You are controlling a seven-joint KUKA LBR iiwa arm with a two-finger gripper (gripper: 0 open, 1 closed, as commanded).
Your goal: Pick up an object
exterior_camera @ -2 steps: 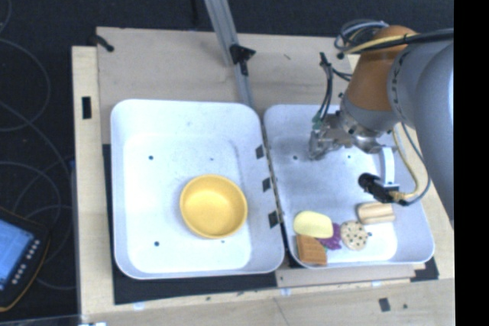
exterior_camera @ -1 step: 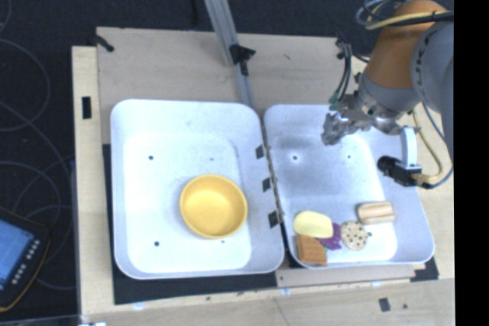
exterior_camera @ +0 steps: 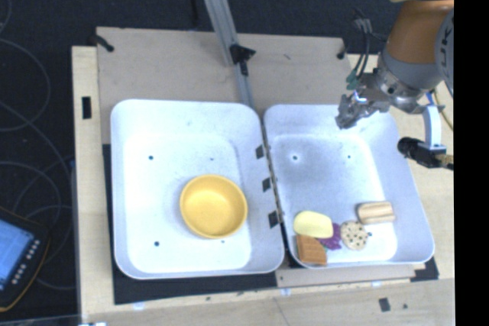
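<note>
I log: hand (exterior_camera: 350,117) over right bin (exterior_camera: 325,164) far edge — grip state unreadable; yellow bowl (exterior_camera: 213,205) in left bin (exterior_camera: 153,133).

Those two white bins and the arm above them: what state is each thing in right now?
Gripper: hovering over the right bin's far corner, nothing visibly between its fingers.
Yellow bowl: upright, in the left bin.
Yellow block: lying flat in the right bin, near its front edge.
Waffle piece: lying flat beside a purple item.
Cookie: lying flat.
Tan block: lying on its side.
</note>
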